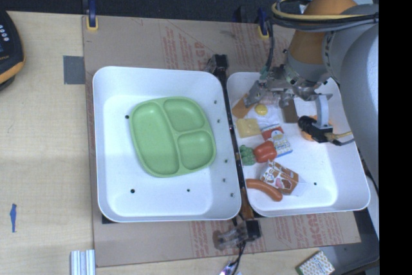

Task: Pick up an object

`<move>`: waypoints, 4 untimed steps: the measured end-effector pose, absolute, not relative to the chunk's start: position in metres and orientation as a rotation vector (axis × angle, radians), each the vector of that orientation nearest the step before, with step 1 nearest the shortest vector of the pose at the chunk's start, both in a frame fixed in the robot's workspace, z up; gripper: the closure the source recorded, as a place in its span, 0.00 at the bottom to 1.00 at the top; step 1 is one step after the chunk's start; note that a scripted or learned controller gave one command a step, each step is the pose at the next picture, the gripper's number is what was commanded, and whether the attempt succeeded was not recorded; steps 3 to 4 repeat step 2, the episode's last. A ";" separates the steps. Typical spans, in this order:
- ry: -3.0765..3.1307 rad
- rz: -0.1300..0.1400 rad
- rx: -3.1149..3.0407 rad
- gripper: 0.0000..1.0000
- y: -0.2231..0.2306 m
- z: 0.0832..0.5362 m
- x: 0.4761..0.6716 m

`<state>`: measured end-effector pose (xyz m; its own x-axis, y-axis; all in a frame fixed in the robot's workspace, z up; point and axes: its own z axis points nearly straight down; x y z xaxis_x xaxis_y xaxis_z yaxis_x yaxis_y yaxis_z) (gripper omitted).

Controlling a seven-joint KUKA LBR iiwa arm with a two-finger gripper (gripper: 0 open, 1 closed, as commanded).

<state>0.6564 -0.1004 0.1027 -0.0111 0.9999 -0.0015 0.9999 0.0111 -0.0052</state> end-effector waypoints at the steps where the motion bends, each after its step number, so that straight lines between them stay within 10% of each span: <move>1: -2.236 0.009 -2.204 1.00 -0.101 0.114 0.657; 2: -2.238 0.010 -2.202 0.00 -0.101 0.113 0.657; 4: -2.238 0.010 -2.202 0.00 -0.101 0.113 0.657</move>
